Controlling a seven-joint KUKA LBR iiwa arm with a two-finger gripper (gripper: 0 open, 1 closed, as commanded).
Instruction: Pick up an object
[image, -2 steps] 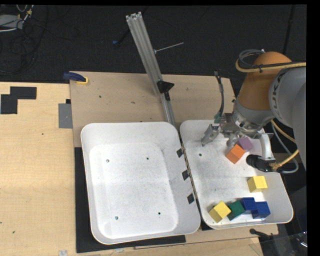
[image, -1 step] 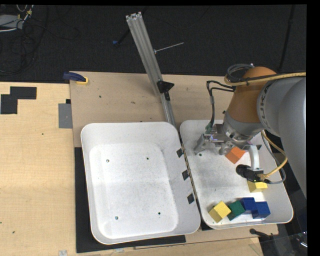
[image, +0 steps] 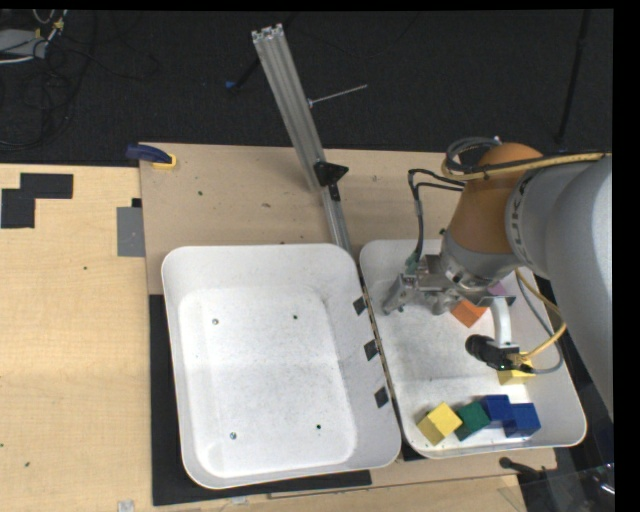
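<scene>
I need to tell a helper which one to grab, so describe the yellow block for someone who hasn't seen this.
Look in the right-hand bin, at its near edge. Three blocks sit in a row there; the yellow block is leftmost, beside the green block and blue block.

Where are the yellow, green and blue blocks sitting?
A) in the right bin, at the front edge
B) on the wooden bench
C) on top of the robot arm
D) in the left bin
A: the yellow block, green block and blue block lie together in the right bin, near its front rim.
</scene>
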